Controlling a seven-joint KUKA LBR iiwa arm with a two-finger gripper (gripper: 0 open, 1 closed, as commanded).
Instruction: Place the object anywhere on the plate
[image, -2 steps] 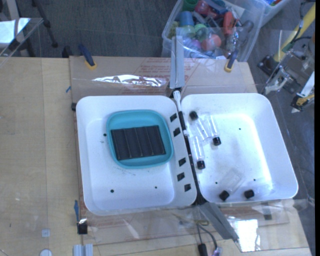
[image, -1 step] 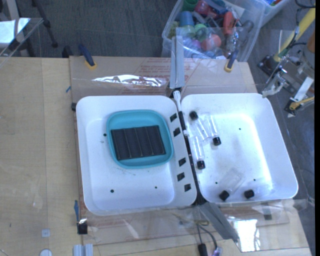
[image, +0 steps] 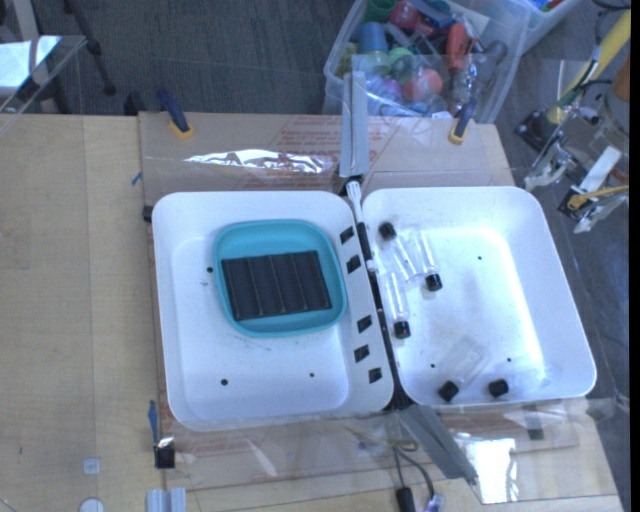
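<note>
Well, two white bins sit side by side on the wooden worktop (image: 60, 300). In the left bin (image: 190, 380) lies a blue-green plate (image: 232, 243) with round corners. A dark block (image: 275, 284) with ridges running across it lies flat in the middle of the plate, and the plate's rim shows all around it. So the dark thing is on the plate, not beside it.

The right bin (image: 540, 300) holds a few little see-through tubes with black caps. Two of the tubes (image: 410, 258) lie close together near the far left corner of that bin, and one more lies just below them by the wall between the bins. Another clear tube (image: 465, 355) lies nearer the front, with two black caps (image: 497, 387) close by it. None of these tubes touches the plate.

A row of small black marks (image: 362, 322) runs down the right wall of the left bin.

Past the far right corner of the right bin I see machine parts with yellow wires, and I think this is the claw (image: 585, 185). It is outside both bins and well apart from the plate. It is too small and messy there, so I cannot tell if it is apart or together.

Behind the bins stands a clear tub (image: 430, 50) full of bright toys.
</note>
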